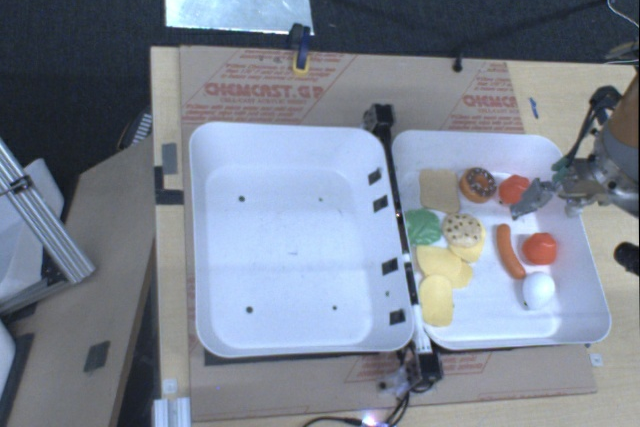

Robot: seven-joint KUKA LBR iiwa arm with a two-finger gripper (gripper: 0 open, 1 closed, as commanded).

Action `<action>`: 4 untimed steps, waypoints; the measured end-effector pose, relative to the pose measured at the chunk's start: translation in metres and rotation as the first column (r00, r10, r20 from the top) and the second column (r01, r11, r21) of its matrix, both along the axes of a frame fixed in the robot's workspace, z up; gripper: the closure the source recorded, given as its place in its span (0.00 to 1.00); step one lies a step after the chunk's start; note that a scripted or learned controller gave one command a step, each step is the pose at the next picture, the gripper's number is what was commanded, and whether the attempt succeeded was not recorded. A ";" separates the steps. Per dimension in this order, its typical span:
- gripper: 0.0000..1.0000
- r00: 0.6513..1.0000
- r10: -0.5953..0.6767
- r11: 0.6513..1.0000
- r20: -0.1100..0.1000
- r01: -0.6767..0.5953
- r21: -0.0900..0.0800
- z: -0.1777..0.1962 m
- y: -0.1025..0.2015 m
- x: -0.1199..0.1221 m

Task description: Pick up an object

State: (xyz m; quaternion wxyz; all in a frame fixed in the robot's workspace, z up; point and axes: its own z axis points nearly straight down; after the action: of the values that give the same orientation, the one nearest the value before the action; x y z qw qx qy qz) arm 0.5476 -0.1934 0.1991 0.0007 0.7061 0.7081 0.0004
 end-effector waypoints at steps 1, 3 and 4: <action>0.00 1.000 0.004 1.000 0.001 -0.004 0.000 -0.119 0.003 0.032; 1.00 1.000 -0.006 1.000 -0.004 0.006 0.002 -0.115 -0.014 -0.065; 1.00 1.000 0.005 1.000 0.013 -0.005 -0.005 -0.018 -0.013 0.013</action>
State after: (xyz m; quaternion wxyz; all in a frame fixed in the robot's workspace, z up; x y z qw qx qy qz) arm 0.5606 -0.2061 0.1812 0.0069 0.7043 0.7099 0.0032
